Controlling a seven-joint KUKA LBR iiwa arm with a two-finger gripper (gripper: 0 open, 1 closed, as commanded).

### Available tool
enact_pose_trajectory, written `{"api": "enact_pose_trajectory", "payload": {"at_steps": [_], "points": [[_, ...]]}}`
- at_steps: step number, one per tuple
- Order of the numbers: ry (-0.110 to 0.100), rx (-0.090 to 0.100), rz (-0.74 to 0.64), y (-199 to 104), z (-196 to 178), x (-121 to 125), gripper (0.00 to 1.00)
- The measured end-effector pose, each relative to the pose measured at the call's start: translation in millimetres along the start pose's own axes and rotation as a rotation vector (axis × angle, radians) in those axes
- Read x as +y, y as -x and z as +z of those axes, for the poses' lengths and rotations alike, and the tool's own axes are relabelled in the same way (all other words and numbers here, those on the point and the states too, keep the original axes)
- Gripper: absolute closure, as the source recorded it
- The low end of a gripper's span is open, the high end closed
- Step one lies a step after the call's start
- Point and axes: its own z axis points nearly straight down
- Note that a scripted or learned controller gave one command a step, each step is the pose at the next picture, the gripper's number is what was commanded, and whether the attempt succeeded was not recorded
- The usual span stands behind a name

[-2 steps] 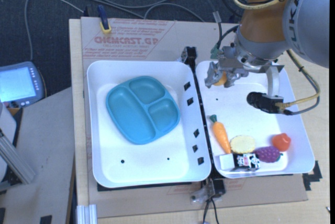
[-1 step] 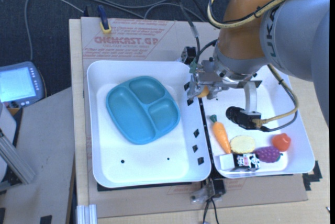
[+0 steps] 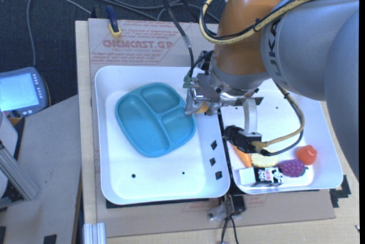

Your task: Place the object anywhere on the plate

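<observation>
A blue plate (image 3: 154, 118) with three compartments lies in the left white bin (image 3: 120, 180), in its upper half. My gripper (image 3: 192, 105) hangs under the orange wrist band, right at the plate's right rim and close to the wall between the bins. The wrist hides what lies under it. Several toy foods sit at the front of the right bin (image 3: 328, 174): an orange carrot (image 3: 243, 155), a yellow piece (image 3: 263, 160), purple grapes (image 3: 292, 168), a red-orange fruit (image 3: 307, 154) and a black-and-white item (image 3: 268, 175).
The big grey arm covers most of the right bin's back half. A cable loops from the wrist down over the right bin (image 3: 285, 137). Cardboard (image 3: 137, 43) lies behind the bins, and a handheld screen (image 3: 20, 92) sits at the far left.
</observation>
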Motion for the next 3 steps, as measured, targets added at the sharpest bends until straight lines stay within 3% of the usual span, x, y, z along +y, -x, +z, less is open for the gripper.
{"api": "enact_pose_trajectory", "payload": {"at_steps": [1,2,3], "points": [[-0.001,-0.003,0.007,4,19,8,1.0],[0.005,-0.002,0.005,-3,2,2,1.0],[0.004,-0.002,0.006,-2,2,2,0.0]]}}
